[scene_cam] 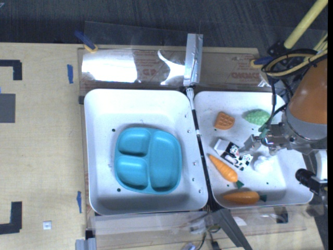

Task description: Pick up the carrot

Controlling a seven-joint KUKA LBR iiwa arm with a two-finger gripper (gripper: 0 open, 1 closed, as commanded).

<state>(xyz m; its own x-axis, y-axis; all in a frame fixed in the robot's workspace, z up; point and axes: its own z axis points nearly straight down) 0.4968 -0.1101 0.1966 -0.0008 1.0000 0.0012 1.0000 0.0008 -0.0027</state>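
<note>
A blue divided tray point(148, 159) lies in the left white bin point(99, 139). In the right white bin point(276, 184), an orange waffle-like piece point(225, 121) sits at ten o'clock, a green leafy piece point(256, 116) at twelve, and a small black-and-white item point(234, 155) near centre.

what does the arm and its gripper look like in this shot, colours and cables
The arm comes in as a rounded orange band above a grey wrist section. Yellow and black cables loop above it near a yellow rod. The gripper is grey metal with small, pale fingers and a touch of green near its base. A black fitting sticks out below the wrist.
</note>
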